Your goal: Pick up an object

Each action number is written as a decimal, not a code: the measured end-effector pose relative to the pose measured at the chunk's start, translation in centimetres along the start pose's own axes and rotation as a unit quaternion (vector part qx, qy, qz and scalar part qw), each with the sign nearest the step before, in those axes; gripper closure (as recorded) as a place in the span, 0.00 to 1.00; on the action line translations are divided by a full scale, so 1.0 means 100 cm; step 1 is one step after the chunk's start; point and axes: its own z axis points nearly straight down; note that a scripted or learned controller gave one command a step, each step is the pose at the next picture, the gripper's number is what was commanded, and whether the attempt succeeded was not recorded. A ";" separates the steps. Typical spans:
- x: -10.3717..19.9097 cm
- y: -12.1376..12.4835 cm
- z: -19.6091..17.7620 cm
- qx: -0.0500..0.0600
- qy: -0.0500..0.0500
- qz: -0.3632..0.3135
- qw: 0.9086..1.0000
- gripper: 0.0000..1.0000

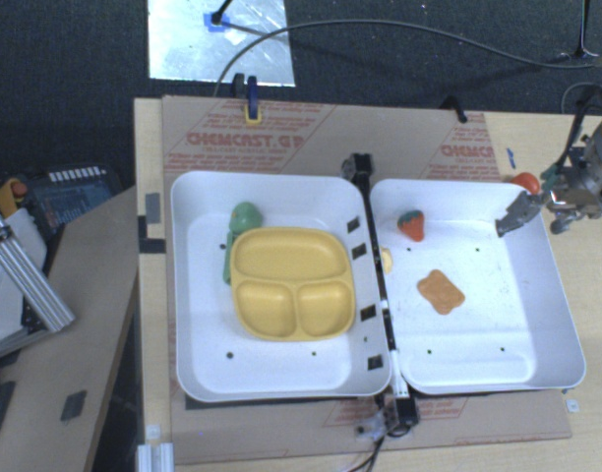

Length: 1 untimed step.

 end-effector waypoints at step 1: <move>-0.007 -0.006 0.058 0.002 0.001 0.002 1.000 0.00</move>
